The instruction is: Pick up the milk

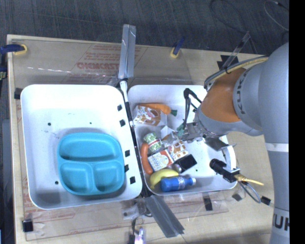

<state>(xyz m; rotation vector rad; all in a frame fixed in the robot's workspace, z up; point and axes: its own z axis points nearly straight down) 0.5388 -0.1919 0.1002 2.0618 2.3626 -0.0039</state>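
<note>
You see the arm (254, 95) reaching in from the right over the right-hand bin (213, 182). Its orange band sits above the wrist, and the gripper (185, 131) hangs low over the bin's middle, among the clutter. You cannot tell from this view whether it is spread or closed, nor whether it has hold of anything.

The milk (159, 160), a small carton with a printed face, lies in the right-hand bin, just left of and below the gripper. A second printed carton (179, 149) lies touching it on the right. A green-topped can (151, 141) stands just above it, and an orange carrot (144, 157) lies along its left side.

Further items in that bin: a snack packet (147, 117) near the top, a banana (163, 176), a blue bottle (177, 183) on its side, and a dark block (185, 163).

The left-hand bin (40, 111) holds a blue divided tray (90, 162). Both bins rest on the surface (66, 60).
</note>
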